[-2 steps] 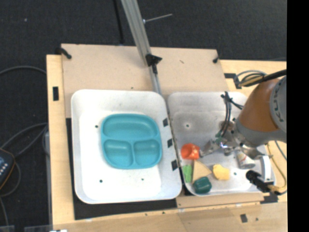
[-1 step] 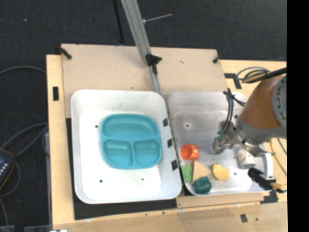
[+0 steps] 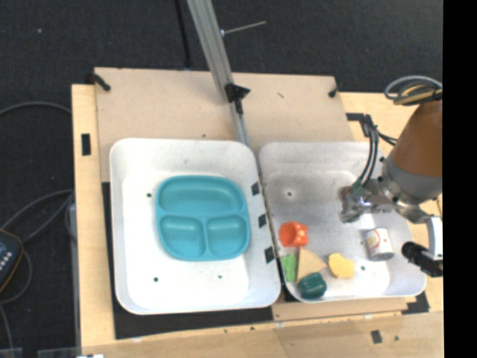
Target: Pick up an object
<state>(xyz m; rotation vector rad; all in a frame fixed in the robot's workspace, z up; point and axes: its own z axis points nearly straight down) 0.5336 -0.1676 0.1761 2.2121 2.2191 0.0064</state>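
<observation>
The right bin (image 3: 313,170) holds several small objects along its near side. An orange piece (image 3: 293,235) lies at the left, with a light green strip (image 3: 289,268) and a tan wedge (image 3: 311,261) just below it. A dark green lump (image 3: 312,285) sits at the near edge and a yellow piece (image 3: 341,265) lies to its right. A small white can (image 3: 378,243) lies on its side further right. My gripper (image 3: 352,204) hangs over the bin's middle right, up and left of the can, with nothing visibly in it.
The left bin (image 3: 134,200) bears a teal divided plate (image 3: 202,217). A slanted metal pole (image 3: 216,51) rises behind the two bins. The grey and orange arm (image 3: 421,151) covers the right bin's far right corner.
</observation>
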